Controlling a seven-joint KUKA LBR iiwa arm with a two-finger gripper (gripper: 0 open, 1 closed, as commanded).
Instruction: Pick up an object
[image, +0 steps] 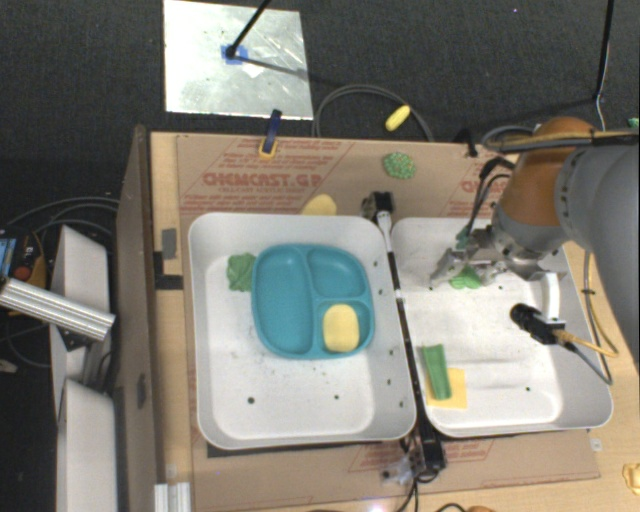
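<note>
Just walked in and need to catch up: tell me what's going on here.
The grey arm reaches in from the right, its gripper low in the right bin beside a small green piece. Nothing is visibly lifted yet. Nearer the front, a green stick lies on a yellow square. The left bin holds a teal divided plate with a yellow lump in one compartment.

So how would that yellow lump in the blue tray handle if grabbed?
The yellow lump looks rounded and smooth, so it may slip from a pinch. Compartment ridges of the blue tray would likely stop it rolling far.
</note>
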